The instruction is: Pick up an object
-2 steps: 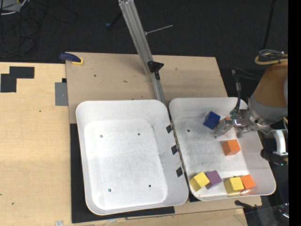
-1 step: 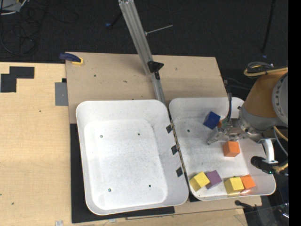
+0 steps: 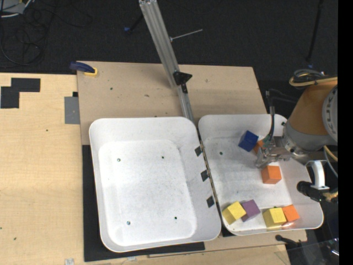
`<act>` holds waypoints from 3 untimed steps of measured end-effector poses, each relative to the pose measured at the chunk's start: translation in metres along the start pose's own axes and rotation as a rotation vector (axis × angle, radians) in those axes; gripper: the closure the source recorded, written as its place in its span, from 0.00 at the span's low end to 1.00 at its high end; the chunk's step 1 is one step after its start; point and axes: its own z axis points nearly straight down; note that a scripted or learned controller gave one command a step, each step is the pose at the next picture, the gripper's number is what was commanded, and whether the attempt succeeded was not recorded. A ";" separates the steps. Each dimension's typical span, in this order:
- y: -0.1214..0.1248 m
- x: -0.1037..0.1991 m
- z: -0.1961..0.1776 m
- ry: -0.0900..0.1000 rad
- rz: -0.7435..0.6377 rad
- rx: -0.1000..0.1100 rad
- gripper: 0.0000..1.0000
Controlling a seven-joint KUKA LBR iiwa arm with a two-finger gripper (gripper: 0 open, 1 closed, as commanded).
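Since the orange block [image 3: 271, 174] looks small, hard and light, its flat sides seem the best place to squeeze; it sits in the right bin [image 3: 226, 142], just under the gripper [image 3: 268, 158], whose state I cannot tell. From that block, a blue block [image 3: 248, 141] lies up-left, and yellow [image 3: 234, 212], purple [image 3: 251, 208], yellow [image 3: 274, 217] and orange [image 3: 290, 213] blocks lie below.

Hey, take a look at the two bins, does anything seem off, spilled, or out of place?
Nothing stands out. The blocks all sit inside the right bin: a blue block, an orange block under the gripper, and a yellow block, purple block, and another yellow-orange pair along its near edge. Nothing has spilled over.
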 end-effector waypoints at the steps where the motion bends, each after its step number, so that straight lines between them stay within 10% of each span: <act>1: -0.003 -0.007 -0.045 -0.002 0.000 -0.006 1.00; 3: -0.003 0.045 -0.112 0.002 -0.008 -0.002 1.00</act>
